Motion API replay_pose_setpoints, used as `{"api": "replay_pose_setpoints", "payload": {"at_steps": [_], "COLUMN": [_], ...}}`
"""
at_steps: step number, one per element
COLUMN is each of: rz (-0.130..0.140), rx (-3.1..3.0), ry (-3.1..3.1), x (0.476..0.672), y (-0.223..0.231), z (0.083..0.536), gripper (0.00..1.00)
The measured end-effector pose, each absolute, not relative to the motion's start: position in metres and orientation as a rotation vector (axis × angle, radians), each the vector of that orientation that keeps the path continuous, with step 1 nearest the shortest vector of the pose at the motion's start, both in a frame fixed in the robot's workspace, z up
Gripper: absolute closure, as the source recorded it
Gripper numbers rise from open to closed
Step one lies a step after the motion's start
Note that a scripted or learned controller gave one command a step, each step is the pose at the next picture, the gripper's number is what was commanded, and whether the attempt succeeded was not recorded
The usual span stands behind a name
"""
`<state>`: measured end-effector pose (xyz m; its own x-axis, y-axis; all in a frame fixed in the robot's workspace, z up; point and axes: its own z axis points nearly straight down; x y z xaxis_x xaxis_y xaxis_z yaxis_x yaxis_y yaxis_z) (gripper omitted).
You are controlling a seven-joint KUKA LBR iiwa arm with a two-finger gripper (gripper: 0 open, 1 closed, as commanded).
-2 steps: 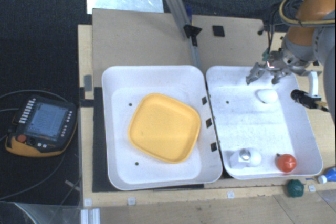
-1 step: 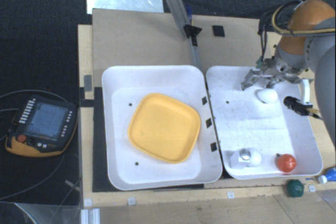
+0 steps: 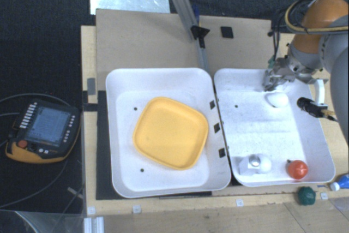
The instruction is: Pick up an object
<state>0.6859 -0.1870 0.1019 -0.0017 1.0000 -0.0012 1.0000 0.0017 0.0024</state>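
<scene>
Egg: the white egg (image 3: 277, 99) is my guess at the target; it lies in the right bin's far half, just under the claw.
Pendant: a handheld controller (image 3: 41, 133) sits on the floor, well left of the left bin, likely parked out of the arm's reach.
Left bin: the left bin (image 3: 120, 84) holds a yellow plate (image 3: 170, 132), lying flat at its middle.
Right bin: the right bin (image 3: 240, 84) touches the left bin along one side, so both stay in one reach.
Silver piece: a small shiny thing (image 3: 255, 162) rests near the right bin's near edge; I cannot tell what it is.
Red ball: the ball (image 3: 297, 169) lies in the right bin's near right corner.
Green ball: another ball (image 3: 306, 195) sits on the surface just outside that corner.
Claw: the claw (image 3: 272, 83) hangs just above the egg, seemingly lined up for a grasp; whether it is wide or narrow I cannot tell, and nothing shows between its tips.
</scene>
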Motion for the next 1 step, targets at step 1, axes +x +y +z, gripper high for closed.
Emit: {"api": "replay_pose_setpoints", "payload": {"at_steps": [1], "rz": [0.004], "rx": [2.217], "ry": [2.220], "x": [0.6823], "y": [-0.1793], "z": [0.1506], "gripper": [1.00]}}
